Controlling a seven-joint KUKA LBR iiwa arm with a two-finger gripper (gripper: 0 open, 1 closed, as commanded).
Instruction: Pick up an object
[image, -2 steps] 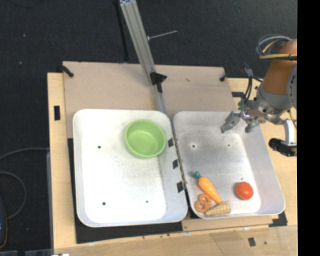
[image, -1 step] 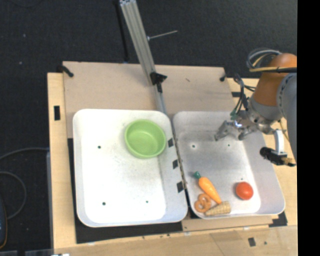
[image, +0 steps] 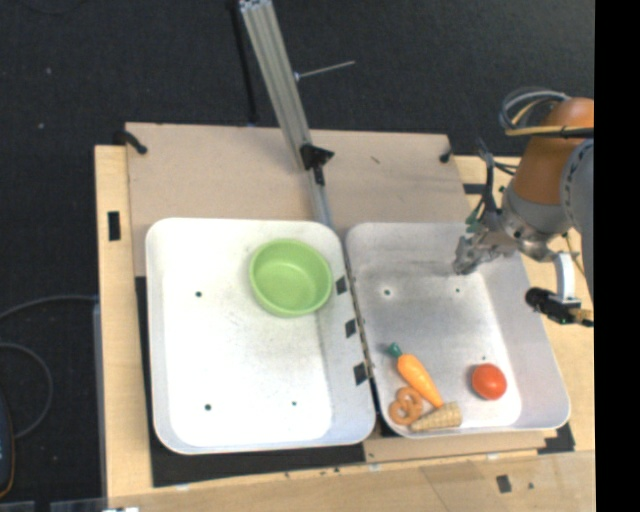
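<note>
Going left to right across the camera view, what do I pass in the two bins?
Left bin → green bowl → right bin → carrot → tomato. The gripper hangs over the right bin's far end, between carrot and tomato in left-right terms. Pretzel and cone overlap the carrot's span, so I left them out.

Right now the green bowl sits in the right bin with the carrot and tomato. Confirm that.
Not quite. The camera view shows the bowl in the left bin, apart from the food. The carrot and tomato do lie in the right bin, near its front edge.
</note>
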